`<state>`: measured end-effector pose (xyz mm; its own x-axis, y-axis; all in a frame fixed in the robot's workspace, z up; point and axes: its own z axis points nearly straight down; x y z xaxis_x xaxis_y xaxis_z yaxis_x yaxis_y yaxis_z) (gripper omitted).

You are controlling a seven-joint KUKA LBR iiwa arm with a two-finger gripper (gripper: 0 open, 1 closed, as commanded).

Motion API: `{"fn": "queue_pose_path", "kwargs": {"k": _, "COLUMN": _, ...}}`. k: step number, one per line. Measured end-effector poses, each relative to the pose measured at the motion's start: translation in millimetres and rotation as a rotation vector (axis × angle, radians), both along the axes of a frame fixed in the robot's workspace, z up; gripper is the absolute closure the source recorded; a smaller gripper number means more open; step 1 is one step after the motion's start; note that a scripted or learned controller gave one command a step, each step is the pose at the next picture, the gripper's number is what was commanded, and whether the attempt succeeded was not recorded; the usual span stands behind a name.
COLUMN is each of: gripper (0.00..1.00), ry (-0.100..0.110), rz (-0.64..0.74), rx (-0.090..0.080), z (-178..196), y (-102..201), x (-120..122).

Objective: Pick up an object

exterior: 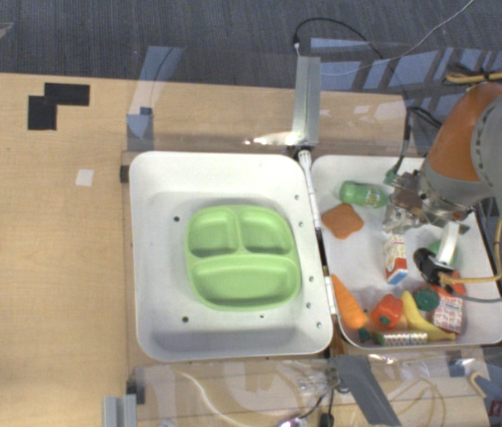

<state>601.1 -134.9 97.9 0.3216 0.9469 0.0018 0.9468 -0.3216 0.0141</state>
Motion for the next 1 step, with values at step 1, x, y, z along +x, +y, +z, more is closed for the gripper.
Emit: {"fn": "queue_pose_path", "kwargs": {"k": 1, "gripper": 0.0, "ry": 0.0, "rz": 0.0, "rx": 0.0, "z": -0.1, "y": 0.2, "x": 0.0}}
